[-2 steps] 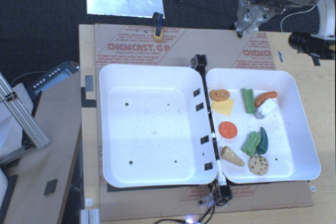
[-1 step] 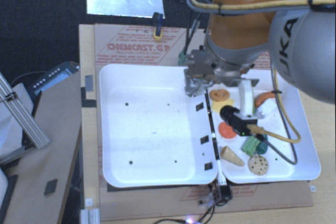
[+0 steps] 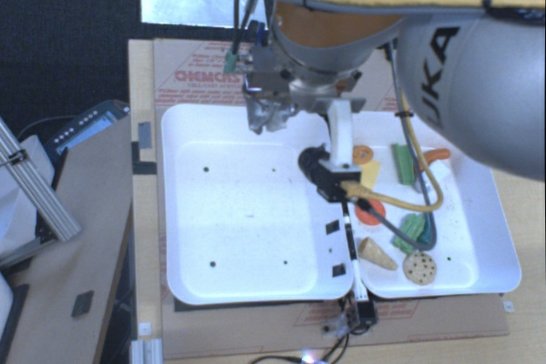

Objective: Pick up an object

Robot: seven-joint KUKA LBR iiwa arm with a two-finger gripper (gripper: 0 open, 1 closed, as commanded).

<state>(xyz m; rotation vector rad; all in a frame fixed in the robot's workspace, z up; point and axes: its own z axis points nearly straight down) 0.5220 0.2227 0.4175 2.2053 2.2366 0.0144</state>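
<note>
Clutter is the main risk: the toy foods crowd the right bin (image 3: 499, 268), with a waffle cone (image 3: 376, 252), a cookie (image 3: 419, 268), an orange slice (image 3: 369, 211), a yellow wedge (image 3: 369, 175) and a green pod (image 3: 403, 164) lying close together. The gripper (image 3: 271, 117) hangs at the far edge of the left bin (image 3: 183, 183), well apart from them; whether it is released or clenched, I cannot tell. A descent there would likely close on nothing, and among the pieces a finger could nudge a neighbour.

We see two bins side by side: left bin (image 3: 230, 217), right bin (image 3: 478, 260) holding cone (image 3: 376, 252) beside cookie (image 3: 419, 268).
</note>
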